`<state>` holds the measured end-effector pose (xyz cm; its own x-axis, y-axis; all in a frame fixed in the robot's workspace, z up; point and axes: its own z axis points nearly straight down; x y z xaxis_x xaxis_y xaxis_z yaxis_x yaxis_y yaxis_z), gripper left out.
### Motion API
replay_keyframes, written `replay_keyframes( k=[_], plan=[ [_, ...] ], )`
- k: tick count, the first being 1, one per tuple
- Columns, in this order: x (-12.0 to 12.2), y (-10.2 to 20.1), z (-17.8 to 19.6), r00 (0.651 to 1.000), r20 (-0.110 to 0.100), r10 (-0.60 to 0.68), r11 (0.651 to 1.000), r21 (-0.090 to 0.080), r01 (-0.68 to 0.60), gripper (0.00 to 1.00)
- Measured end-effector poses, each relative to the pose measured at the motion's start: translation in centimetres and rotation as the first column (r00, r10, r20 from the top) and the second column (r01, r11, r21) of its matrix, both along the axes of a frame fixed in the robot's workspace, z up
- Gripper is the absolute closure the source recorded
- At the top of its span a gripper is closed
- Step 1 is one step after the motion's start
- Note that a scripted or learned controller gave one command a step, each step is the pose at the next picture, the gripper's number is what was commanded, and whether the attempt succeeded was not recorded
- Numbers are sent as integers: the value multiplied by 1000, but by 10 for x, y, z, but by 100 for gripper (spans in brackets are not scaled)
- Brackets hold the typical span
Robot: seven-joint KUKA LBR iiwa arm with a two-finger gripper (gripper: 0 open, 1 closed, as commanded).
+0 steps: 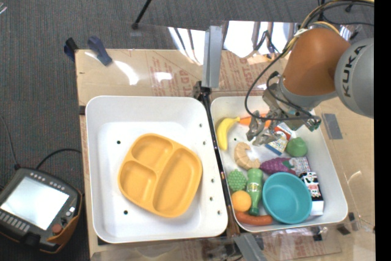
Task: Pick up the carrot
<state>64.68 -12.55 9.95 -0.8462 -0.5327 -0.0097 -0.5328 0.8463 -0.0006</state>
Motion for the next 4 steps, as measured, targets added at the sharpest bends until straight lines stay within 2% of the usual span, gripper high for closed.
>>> replay_keyframes(
  k=[1,2,3,4],
  plan=[
    [-6,-2,91,996,8,-83,997,-4,83,100],
    [-66,31,5,905,-2,-426,905,-1,426,100],
    [1,-12,97,840,4,-543,840,1,543,100],
    [-30,27,-9,866,-5,-500,866,0,500,100]
  ],
)
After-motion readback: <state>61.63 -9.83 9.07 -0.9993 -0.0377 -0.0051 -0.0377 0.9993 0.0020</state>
